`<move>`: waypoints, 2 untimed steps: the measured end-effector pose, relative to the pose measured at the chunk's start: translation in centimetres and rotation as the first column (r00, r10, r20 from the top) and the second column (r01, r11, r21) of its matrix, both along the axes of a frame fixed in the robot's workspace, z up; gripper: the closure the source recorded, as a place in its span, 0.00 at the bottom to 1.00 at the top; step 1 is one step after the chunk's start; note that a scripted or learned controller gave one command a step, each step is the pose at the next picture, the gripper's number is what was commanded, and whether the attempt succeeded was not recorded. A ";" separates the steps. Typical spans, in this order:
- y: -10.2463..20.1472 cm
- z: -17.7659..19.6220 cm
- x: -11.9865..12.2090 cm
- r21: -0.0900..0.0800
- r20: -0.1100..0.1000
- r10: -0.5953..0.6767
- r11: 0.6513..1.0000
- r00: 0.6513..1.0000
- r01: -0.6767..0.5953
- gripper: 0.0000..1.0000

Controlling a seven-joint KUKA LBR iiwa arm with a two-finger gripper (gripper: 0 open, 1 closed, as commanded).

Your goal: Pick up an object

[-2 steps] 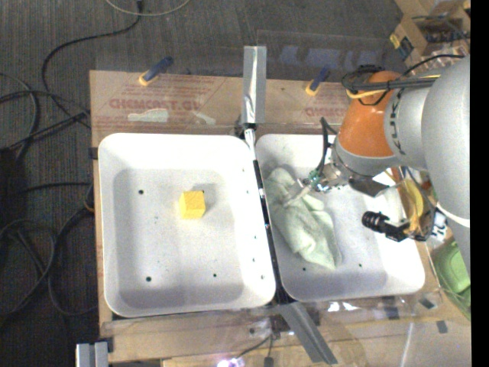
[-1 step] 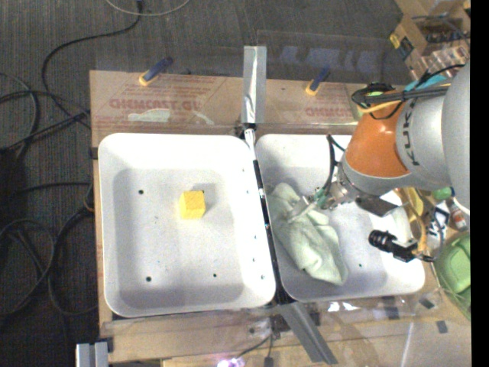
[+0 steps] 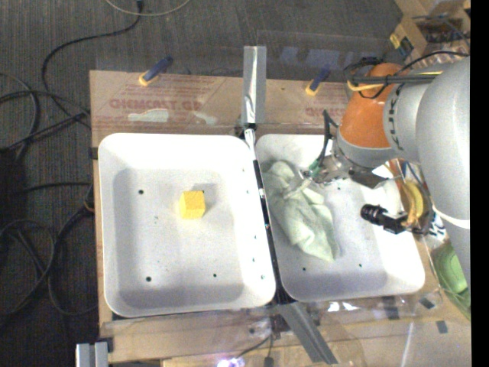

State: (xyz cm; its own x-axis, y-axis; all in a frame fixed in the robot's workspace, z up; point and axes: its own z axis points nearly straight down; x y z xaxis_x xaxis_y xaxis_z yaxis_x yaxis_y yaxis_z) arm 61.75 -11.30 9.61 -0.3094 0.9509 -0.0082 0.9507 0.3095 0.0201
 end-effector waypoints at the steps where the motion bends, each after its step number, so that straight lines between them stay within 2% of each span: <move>1: 0.1 0.1 -2.2 -0.007 0.007 0.064 0.998 0.998 -0.063 0.00; 2: -3.9 0.0 -9.5 -0.006 0.003 0.106 0.994 0.994 -0.106 0.00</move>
